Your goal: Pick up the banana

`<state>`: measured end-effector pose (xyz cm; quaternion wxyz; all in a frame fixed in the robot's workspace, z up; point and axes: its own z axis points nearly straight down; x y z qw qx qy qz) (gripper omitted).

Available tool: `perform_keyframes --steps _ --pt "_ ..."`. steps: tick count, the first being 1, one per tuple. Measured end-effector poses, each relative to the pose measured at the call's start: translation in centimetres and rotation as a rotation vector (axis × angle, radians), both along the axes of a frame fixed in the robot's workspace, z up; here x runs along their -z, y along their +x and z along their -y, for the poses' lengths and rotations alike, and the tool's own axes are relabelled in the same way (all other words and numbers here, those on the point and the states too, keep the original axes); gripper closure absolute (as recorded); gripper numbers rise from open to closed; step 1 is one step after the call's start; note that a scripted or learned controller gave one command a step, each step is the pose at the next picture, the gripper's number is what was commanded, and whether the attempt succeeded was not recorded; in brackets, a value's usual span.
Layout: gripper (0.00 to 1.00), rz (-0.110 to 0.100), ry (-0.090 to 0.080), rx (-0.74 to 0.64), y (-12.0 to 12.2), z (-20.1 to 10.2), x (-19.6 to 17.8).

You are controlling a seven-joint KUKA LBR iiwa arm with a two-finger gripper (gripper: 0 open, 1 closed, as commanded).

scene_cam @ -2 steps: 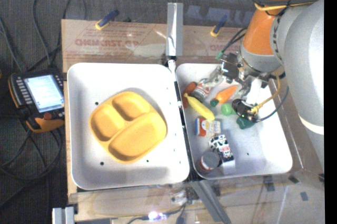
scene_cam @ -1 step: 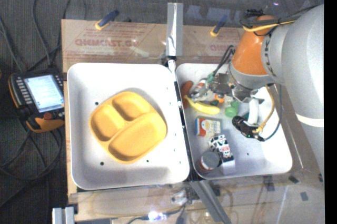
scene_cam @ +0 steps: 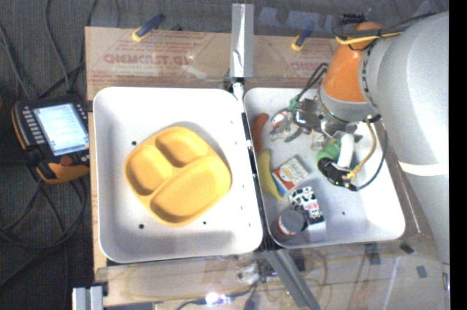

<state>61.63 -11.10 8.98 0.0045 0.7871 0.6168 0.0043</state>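
Banana [scene_cam: 268,173]: lying in the right bin [scene_cam: 379,225], tucked against its left wall, long axis running roughly up and down the view. Yellow and pretty slim.

Neighbours: an orange-red thing [scene_cam: 260,128] just above it along the same wall, a small card [scene_cam: 293,171] just beside it on the right, a black and white box [scene_cam: 307,203] and a brown can [scene_cam: 288,222] lower down. Crowded corner, honestly.

Left bin [scene_cam: 109,155]: only has a yellow tray [scene_cam: 178,173] with three sections in it, not part of this job.

Tool [scene_cam: 292,122]: sits at the end of the arm over the upper middle of the right bin, near the banana's top end but not touching it. Can't tell how its grip is set, too much metal and cable clutter there. Nothing is visibly held.

Task status: I'd say the banana is not yet picked, since it rests flat in the bin.

Handling guess: light, probably a smooth skin, curved, so it could roll or slide out of a pinch.

Where to grab: across the middle of its narrow width. The wall on one side and the card on the other leave little room, so that's my main worry.
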Motion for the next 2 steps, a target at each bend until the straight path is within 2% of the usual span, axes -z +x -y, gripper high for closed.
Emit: perform_keyframes --steps 1,2 --pt "0.00 0.000 -0.001 0.108 -4.1 -1.4 0.0" --pt "0.00 0.002 -0.002 0.101 -6.9 -1.5 0.0"
